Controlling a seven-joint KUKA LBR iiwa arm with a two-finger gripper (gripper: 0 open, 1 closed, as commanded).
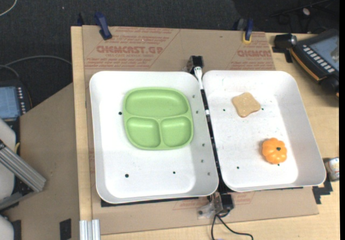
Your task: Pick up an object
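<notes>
White bins, two, side by side on a brown cardboard sheet with red print.

Left bin: holds a green divided plate, three compartments, one wide one at the far side and two smaller ones at the near side. It lies flat in the far half of the bin, nothing on it.

Right bin: holds the two small pickable things. A tan toast-shaped piece lies flat in the far half, about mid-width. An orange pumpkin with a dark stem spot sits nearer the front and toward the right wall. They are well apart, and neither touches a wall.

The bins' inner rims meet along a black strip.

A blue clamp grips the sheet's far left edge, a yellow-tipped clamp the far right. A control pendant with an orange edge lies past the right bin's far corner.
</notes>
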